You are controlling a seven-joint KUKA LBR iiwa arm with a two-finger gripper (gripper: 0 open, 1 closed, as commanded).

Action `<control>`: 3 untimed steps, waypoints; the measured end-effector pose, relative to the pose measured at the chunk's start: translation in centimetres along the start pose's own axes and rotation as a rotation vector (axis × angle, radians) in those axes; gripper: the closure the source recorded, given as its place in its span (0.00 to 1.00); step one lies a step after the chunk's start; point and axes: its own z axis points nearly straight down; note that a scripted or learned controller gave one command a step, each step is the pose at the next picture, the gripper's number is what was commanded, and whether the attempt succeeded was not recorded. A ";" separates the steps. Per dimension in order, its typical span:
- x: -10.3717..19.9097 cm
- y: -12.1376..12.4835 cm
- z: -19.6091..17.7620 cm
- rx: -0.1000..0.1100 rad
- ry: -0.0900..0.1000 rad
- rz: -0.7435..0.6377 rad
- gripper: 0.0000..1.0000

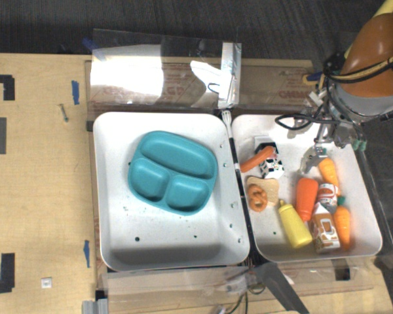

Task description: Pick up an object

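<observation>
**Orange carrots crowd the gripper's approach: pick not yet made**

Grey arm (373, 51) reaches in from the right; gripper (312, 157) hangs over the upper middle of the right bin (370, 175). Fingers look parted and nothing sits between them, so the claw is released, no grasp.

Candidates, all in the right bin: an orange carrot (328, 171) just beside the fingertips; a larger orange carrot (306, 198) below it; a yellow bottle (293, 224) leaning toward the lower edge; a small carton (325, 233) and a third carrot (342, 222) at the lower right. A pretzel (261, 193) and a black-and-white toy (270, 167) lie near the divider. Left bin (111, 227) holds a teal divided tray (172, 172).

Judgement: nearest carrot is the natural target. It touches its neighbours, so descend with the fingers straddling its narrow width, across the long axis, and close near the middle. A tapered, smooth body may squirt out if pinched at the tip. Lift straight up to avoid dragging the adjacent items.
</observation>
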 end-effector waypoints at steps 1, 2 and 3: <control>4.5 -2.3 10.1 0.001 -0.006 -0.001 0.00; 11.2 -1.2 10.0 0.002 -0.003 -0.056 0.00; 12.2 0.7 10.0 0.003 -0.008 -0.014 0.00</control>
